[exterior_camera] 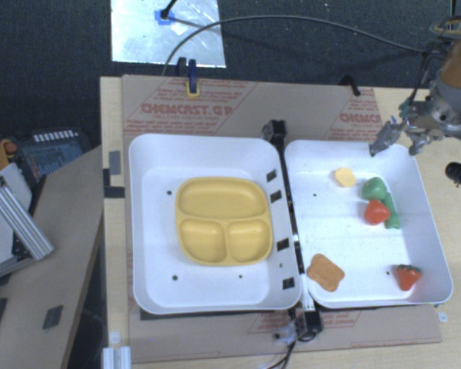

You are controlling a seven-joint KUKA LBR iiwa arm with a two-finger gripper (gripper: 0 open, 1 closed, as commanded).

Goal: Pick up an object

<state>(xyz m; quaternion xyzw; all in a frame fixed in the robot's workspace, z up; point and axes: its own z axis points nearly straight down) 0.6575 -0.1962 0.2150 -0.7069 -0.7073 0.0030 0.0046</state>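
In the right bin (346,237) lie a small yellow piece (344,177), a green toy vegetable (381,198) with a red tomato-like piece (376,213) against it, a tan cracker-like piece (325,272) near the front left, and a red strawberry-like piece (406,277) at the front right corner. My gripper (399,141) hangs above the bin's far right rim, fingers spread apart with nothing between them. It is behind and to the right of the yellow piece.
The left bin (150,167) holds a yellow divided plate (223,220). A black hinge strip (286,206) runs between the bins. Cardboard underlies both bins. A cable arcs across the back, and a foil sheet (166,20) lies behind.
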